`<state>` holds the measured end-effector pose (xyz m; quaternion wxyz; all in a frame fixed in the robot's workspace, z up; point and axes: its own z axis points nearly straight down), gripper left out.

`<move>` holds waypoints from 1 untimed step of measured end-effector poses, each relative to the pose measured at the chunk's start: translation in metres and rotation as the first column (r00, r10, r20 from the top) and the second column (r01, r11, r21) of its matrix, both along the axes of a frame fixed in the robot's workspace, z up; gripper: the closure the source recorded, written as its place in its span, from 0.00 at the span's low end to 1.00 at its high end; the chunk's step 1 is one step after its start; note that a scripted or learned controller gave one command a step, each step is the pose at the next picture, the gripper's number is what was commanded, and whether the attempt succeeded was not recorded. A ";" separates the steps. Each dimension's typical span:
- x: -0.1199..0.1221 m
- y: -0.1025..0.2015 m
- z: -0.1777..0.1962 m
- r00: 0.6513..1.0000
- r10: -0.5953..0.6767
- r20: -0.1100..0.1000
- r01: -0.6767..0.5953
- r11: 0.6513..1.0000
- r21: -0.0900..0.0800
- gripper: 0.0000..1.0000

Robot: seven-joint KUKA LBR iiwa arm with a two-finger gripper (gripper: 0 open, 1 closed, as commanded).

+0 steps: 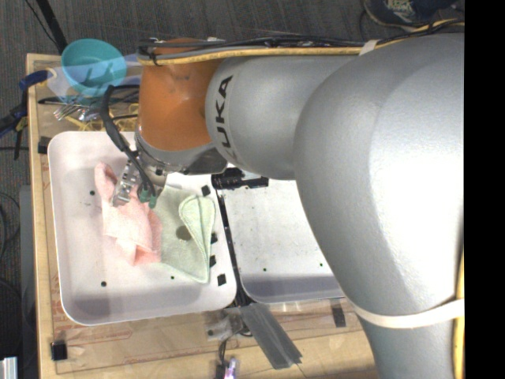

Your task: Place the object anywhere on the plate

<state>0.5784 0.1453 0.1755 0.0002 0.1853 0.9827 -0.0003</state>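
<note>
My gripper (131, 186) hangs low over the left bin (75, 290), near its back middle, under the orange wrist band. A small dark-teal piece (148, 199) shows right at the gripper's tip; whether it is held is unclear. Under and in front of the gripper lies a crumpled pink item (130, 226). To its right lies a pale green, plate-like item (191, 239) with a dark spot in its middle, tilted against the bin's right wall. The arm hides the back right of the bin.
The right bin (276, 247) sits beside the left one, its back and right parts covered by the grey arm. A teal cup (93, 65) and some metal cutlery (72, 114) lie on the bench behind the left bin.
</note>
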 end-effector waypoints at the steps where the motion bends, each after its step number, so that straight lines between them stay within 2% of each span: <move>1: -0.103 0.001 -0.057 1.000 -0.018 -0.005 0.018 1.000 0.000 1.00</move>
